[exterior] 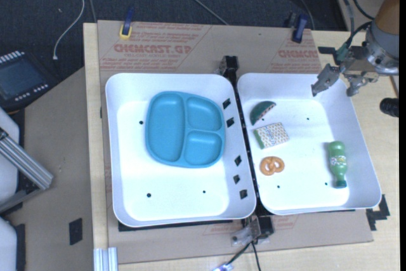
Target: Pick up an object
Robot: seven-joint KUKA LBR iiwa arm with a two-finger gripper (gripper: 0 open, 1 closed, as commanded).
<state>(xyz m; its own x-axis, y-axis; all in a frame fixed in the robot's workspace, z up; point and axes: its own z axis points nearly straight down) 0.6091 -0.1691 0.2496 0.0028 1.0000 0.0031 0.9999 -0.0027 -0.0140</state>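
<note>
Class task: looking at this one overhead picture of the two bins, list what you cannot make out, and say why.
- Arm: cut off by the right edge of the camera view.
- Patterned packet: print too small to read.
- Green bottle: label too small to read.
- Green wedge: too small to identify.
- Gripper: spread fingers above the right bin, height unclear.

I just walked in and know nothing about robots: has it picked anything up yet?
Not yet. The end effector hovers open above the right bin's far edge with nothing in it. The watermelon slice, patterned packet, pretzel and green bottle all lie in the bin. Reaching, gripping and lifting remain.
</note>
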